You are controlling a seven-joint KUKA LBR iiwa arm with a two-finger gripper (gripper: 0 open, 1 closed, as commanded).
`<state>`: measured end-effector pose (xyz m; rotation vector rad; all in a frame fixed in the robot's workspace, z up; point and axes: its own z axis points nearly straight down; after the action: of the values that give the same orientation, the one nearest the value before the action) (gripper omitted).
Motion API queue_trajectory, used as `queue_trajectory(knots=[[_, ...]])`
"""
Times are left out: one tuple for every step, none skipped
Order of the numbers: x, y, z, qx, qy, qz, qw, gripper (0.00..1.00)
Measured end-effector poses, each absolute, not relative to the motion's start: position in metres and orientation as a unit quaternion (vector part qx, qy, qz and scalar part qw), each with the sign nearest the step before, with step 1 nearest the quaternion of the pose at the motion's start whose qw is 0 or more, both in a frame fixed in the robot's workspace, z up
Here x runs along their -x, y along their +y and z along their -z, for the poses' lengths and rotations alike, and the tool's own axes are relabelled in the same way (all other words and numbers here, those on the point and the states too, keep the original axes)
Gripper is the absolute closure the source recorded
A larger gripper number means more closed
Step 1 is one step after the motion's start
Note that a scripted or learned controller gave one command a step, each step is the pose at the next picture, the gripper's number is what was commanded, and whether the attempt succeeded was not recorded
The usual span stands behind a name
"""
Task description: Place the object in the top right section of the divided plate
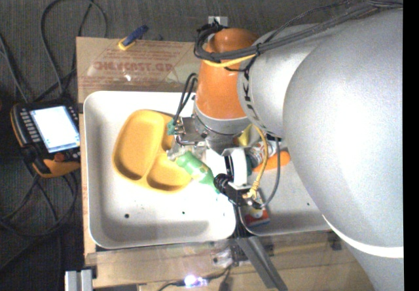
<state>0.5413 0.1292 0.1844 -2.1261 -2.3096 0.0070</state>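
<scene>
The arm's orange band [222, 80] hangs over the right side of the left bin [105, 218], and below it the claw [190, 152] sits at the right edge of the yellow divided plate [141, 146]. A green object [193, 167] lies just under the wrist, touching or overlapping the plate's lower right rim. Whether the claw is pinching it, or is spread or pressed together, I cannot tell; the wrist hardware and cables cover that spot.

The plate lies in the upper middle of the left bin, its sections showing as a large hollow toward the bin's far left and smaller lobes toward the near right. The green object appears to be the thing to be placed, so the step in hand looks like either the carry or the set-down at the plate.

The next move calls for getting the object squarely over the top right section, not on the rim or divider, before letting go. An orange item [278, 157] lies in the right bin [294, 221], partly behind the arm.
</scene>
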Motion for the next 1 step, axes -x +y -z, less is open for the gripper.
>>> queue_trajectory(knots=[[-0.5413, 0.1293, -0.1845, 0.677, -0.736, -0.0021, 0.001, 0.00]])
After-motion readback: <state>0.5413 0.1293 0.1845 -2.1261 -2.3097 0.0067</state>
